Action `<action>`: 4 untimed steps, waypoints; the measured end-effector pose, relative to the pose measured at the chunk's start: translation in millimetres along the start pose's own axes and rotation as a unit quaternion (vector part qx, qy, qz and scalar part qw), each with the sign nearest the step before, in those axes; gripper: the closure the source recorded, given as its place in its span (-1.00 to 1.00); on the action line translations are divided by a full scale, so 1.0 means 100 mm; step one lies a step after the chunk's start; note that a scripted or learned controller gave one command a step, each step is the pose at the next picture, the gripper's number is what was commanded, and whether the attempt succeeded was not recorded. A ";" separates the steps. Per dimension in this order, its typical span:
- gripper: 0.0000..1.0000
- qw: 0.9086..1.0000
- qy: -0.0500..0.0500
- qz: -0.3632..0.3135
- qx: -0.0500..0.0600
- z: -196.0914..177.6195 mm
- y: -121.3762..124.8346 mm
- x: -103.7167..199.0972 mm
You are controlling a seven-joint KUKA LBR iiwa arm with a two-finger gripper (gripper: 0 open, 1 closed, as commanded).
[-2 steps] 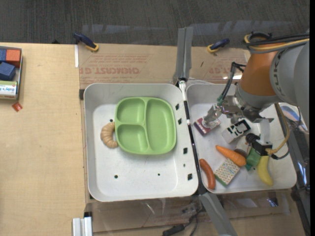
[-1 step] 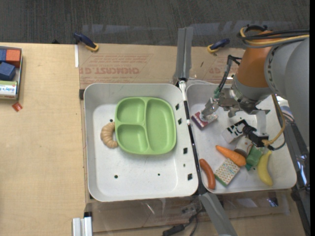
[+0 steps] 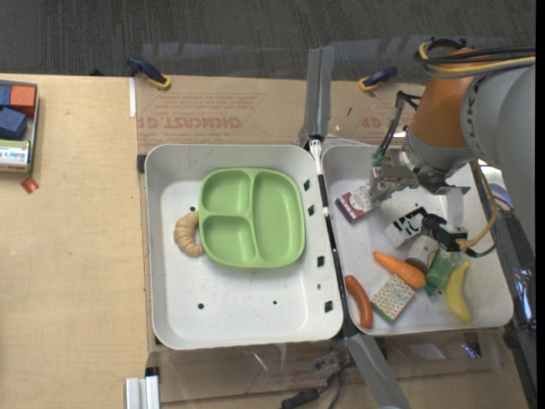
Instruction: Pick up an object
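My gripper hangs low over the back left of the right bin, under the orange band of the arm. Just to its left lies a small purple and white packet, close to the gripper tip; whether they touch is unclear. Further forward in the same bin lie an orange carrot, a red sausage, a patterned square card, a yellow banana, a green item and a black and white piece.
The left bin holds a green divided plate with a tan croissant-shaped toy at its left side. A divider separates the bins. Coloured blocks sit at the far left of the bench.
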State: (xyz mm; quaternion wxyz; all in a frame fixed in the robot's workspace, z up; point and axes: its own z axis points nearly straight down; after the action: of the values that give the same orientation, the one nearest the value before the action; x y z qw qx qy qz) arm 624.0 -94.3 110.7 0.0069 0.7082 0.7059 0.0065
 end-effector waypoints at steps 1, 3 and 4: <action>-1.00 1.000 0.000 0.000 0.000 0.00 0.00 0.00; -1.00 1.000 0.000 0.001 0.000 -0.09 0.00 -0.01; -1.00 1.000 0.000 -0.001 0.005 0.09 -0.22 -0.09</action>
State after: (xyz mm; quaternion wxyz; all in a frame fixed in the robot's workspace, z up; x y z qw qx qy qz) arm 602.0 -103.0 101.1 0.0035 0.7077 0.7065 0.0032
